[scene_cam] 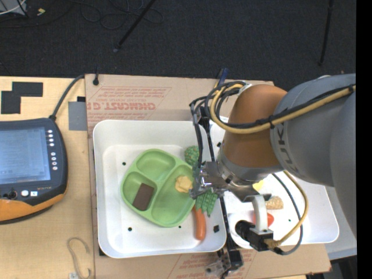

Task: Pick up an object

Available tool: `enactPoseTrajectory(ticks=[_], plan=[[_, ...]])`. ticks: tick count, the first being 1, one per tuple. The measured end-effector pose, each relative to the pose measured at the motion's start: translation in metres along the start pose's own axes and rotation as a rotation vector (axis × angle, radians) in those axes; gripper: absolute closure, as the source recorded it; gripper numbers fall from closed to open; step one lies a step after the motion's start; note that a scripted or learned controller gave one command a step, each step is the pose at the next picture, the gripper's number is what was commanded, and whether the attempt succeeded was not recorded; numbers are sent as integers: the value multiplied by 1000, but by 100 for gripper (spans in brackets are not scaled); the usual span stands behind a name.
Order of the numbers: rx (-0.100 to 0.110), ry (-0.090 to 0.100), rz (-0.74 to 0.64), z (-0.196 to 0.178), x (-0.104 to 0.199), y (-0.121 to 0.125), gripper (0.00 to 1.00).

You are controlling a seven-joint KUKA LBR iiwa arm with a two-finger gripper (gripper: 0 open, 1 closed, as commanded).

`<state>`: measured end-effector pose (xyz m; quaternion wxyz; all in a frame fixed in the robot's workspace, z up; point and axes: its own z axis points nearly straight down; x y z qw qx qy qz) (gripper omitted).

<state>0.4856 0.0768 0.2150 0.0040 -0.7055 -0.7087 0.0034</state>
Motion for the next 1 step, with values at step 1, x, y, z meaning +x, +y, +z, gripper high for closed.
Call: enactPoseTrajectory(ticks=[1], plan=[[-1, -1, 2, -1, 18, -6, 100]])
